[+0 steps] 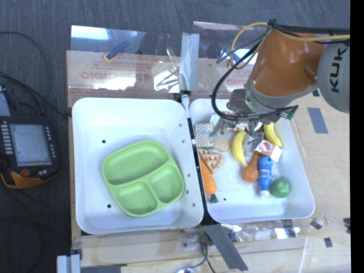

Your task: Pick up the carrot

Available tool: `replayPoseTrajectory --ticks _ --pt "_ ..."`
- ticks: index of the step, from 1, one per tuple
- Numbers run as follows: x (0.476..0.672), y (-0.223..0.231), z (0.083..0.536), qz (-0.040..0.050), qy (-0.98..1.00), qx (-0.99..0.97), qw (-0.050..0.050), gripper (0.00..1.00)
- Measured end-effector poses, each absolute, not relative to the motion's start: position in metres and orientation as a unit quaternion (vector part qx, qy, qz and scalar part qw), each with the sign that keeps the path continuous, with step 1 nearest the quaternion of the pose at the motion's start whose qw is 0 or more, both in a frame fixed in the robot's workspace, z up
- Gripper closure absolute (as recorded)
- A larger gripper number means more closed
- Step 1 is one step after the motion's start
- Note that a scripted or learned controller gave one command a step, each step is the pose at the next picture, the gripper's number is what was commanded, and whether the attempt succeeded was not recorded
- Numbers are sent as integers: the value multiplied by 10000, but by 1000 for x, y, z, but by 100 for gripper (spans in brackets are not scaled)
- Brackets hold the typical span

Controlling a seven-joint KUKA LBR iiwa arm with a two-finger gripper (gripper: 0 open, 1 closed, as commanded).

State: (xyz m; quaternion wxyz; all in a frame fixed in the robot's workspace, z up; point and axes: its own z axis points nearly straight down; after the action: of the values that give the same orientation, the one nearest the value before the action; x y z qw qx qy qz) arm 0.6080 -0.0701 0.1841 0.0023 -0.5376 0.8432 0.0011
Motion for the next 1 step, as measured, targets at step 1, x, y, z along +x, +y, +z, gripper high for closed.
replayPoseTrajectory --ticks 1 --pt "539 -125 114 11 9433 -3319 -11 0"
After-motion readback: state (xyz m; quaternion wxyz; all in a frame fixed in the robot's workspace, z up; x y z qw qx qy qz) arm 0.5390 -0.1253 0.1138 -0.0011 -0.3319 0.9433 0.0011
